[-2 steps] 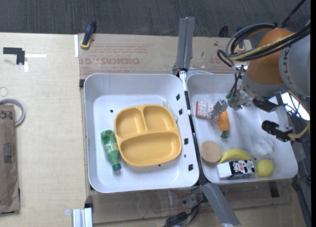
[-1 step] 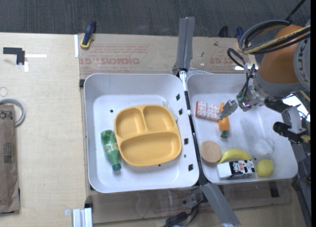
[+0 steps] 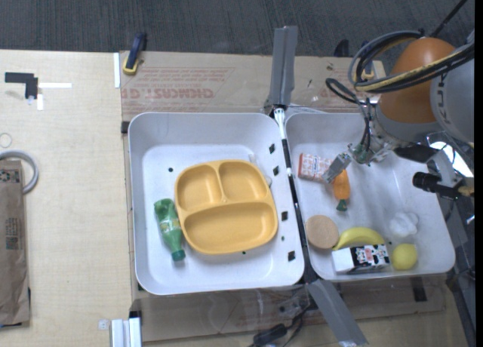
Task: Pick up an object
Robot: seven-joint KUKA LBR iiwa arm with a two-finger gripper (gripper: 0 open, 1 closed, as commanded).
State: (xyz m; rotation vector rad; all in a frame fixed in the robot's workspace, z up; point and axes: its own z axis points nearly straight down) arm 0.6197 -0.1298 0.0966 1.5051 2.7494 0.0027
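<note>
Two white bins sit side by side, and the gripper (image 3: 341,166) hangs low over the far part of the right bin (image 3: 430,210), its tips right at the top end of an orange carrot (image 3: 343,185) that lies just right of a small red-and-white packet (image 3: 313,165). From this slanted view I cannot tell how wide the gripper is set or whether it has hold of anything. The carrot looks like a toy: probably light, stiff and smooth, so likely slippery along its taper; a hold across its thick middle seems safer than at the narrow green tip. Nearer in the same bin lie a tan round disc (image 3: 322,231), a banana (image 3: 358,237), a black-and-white carton (image 3: 362,258), a lemon (image 3: 404,256) and a pale crumpled lump (image 3: 403,223). In the left bin (image 3: 151,149) a yellow divided plate (image 3: 226,207) rests with a green bottle (image 3: 170,229) just to its left.
</note>
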